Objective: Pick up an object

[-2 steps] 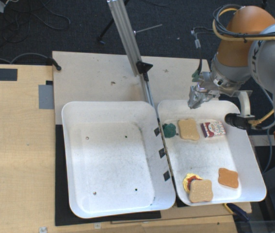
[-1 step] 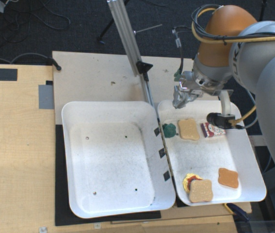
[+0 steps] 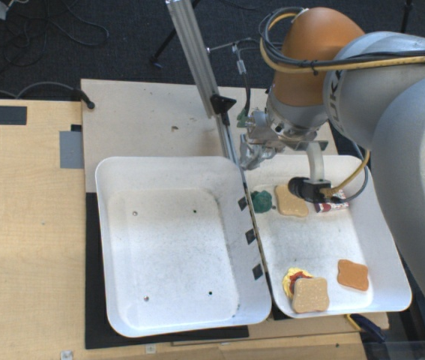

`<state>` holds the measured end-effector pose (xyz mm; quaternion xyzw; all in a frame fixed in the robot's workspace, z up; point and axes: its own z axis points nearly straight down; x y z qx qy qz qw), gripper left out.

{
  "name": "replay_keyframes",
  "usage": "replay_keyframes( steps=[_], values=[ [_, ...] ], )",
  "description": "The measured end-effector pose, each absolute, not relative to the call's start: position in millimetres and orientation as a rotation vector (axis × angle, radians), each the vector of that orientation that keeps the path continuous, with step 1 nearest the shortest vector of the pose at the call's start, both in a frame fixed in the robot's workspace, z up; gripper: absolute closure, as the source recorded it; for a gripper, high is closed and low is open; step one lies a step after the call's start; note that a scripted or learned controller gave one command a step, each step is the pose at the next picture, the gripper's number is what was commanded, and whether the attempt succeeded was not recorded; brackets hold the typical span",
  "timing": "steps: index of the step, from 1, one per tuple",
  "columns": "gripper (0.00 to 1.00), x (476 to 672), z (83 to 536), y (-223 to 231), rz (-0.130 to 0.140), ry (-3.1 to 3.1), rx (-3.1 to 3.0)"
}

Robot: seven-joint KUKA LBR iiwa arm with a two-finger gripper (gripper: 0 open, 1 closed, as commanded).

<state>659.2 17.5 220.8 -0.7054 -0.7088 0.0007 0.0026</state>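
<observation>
At far edge of right bin (image 3: 392,276), claw (image 3: 255,156) hangs above small green piece (image 3: 261,200) and tan slice (image 3: 292,201), likely lining up a pick; grip state cannot be told. Sandwich (image 3: 307,291) and orange slab (image 3: 353,274) lie nearer.

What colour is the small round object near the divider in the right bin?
Dark green, shown in the camera view.
</observation>
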Motion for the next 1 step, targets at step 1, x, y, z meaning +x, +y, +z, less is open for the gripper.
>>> replay_keyframes(
  steps=[1],
  values=[
    [1.0, 665.0, 237.2, 71.0, -0.003, -2.225, -2.216]
  ],
)
